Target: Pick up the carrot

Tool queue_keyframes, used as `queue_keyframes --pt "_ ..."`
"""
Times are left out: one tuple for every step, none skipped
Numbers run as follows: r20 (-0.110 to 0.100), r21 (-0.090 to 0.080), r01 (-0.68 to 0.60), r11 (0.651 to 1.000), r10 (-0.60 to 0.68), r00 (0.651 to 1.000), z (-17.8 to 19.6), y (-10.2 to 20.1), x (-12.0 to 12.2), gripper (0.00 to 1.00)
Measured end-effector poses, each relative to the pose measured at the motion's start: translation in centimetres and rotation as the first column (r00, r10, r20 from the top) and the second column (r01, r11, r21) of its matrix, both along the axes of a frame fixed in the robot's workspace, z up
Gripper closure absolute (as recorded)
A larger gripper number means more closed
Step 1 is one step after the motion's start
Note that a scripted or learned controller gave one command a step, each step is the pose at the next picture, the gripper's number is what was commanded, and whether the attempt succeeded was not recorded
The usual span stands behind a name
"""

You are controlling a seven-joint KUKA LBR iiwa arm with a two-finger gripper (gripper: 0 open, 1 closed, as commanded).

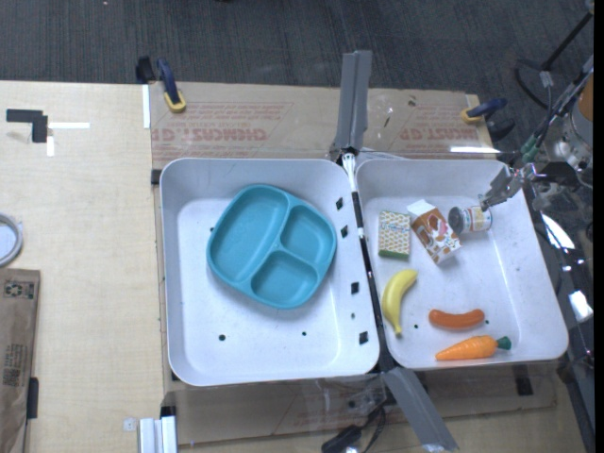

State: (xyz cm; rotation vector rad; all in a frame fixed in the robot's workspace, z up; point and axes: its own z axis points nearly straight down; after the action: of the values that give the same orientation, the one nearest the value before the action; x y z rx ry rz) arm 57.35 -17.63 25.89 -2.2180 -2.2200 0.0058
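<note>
A carrot [468,348] lies at the near edge of the right bin [528,281], its green top pointing right, just nearer than a sausage [457,318] and to the right of a banana [397,297]. Farther back sit a small carton [434,233], a cracker box [394,234] and a tin can [470,219] on its side. The end effector [502,189] hovers at the bin's far right corner, well apart from the carrot; its opening cannot be made out. A blue divided plate [272,245] rests in the left bin [179,281] on the desk [66,206].
</note>
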Motion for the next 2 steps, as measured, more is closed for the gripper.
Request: queue_keyframes --pt "0.001 0.001 -0.036 0.999 0.036 0.999 -16.1 -2.7 -3.6 0.00" --pt "0.004 0.000 -0.265 0.964 0.265 0.964 -10.5 -1.9 -3.2 0.00"
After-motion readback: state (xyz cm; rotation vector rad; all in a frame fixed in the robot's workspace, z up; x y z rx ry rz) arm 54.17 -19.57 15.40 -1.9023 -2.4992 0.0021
